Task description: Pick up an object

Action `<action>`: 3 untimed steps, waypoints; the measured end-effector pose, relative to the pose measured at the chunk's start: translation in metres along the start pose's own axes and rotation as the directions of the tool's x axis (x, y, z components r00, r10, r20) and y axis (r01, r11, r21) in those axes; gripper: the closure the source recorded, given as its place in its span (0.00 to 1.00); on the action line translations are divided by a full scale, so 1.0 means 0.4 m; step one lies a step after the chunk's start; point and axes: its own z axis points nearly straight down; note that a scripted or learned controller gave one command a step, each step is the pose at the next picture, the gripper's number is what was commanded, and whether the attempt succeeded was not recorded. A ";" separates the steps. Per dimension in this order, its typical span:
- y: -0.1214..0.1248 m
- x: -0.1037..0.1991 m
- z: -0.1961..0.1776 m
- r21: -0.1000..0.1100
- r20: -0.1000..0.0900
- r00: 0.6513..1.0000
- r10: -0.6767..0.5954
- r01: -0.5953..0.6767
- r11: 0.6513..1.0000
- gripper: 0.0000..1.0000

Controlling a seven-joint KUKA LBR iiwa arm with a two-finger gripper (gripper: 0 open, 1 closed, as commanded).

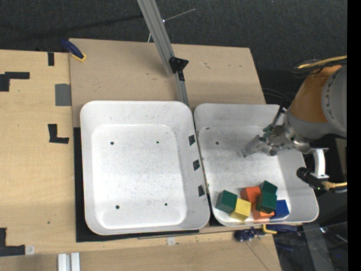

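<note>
Blocks (252,202): green, yellow, orange, blue, clustered at near edge of right bin (225,123). Beyond them, bare floor, then pincer (252,149), grip state cannot be told. Left bin (90,117) alongside. Bench (113,66) open at far side.

Two smooth white plastic bins (138,114) with tiny dark specks, a flat matt wooden bench (124,72), a shiny grey metal bar (155,21), small smooth blocks (254,202) in plain bright colours, a dull grey metal gripper (254,148)
</note>
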 end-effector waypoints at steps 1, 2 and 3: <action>0.000 0.002 -0.024 0.000 -0.001 1.000 -0.001 0.001 1.000 1.00; 0.003 -0.011 -0.133 -0.004 0.000 1.000 0.001 -0.001 1.000 1.00; 0.002 -0.009 -0.291 -0.007 0.002 1.000 0.000 0.000 1.000 1.00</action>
